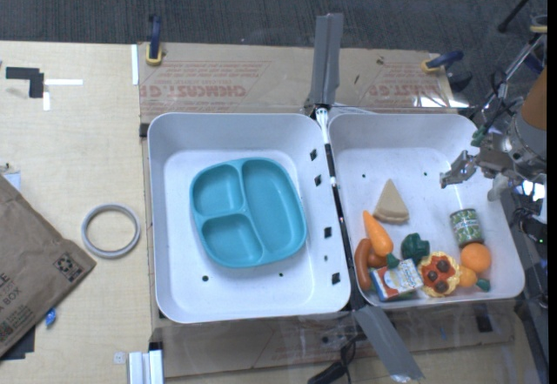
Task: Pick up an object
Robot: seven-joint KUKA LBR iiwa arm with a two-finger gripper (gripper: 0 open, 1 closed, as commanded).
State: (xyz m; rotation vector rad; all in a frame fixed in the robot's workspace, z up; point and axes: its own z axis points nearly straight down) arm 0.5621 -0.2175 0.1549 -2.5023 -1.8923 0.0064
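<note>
While the gripper (474,166) hangs over the right bin (409,140) with fingers spread, a can (466,225) stands just near.

Two white bins (174,225), side by side. Teal divided plate (248,212) at centre of the left one. In the right one, from 9 to 3 o'clock: orange carrot (378,235), tan wedge (392,203), dark green broccoli (414,246), green-labelled can (466,225), orange fruit (474,258). Grey tape ring (110,229) lying on the pale wooden bench (70,156).
</note>
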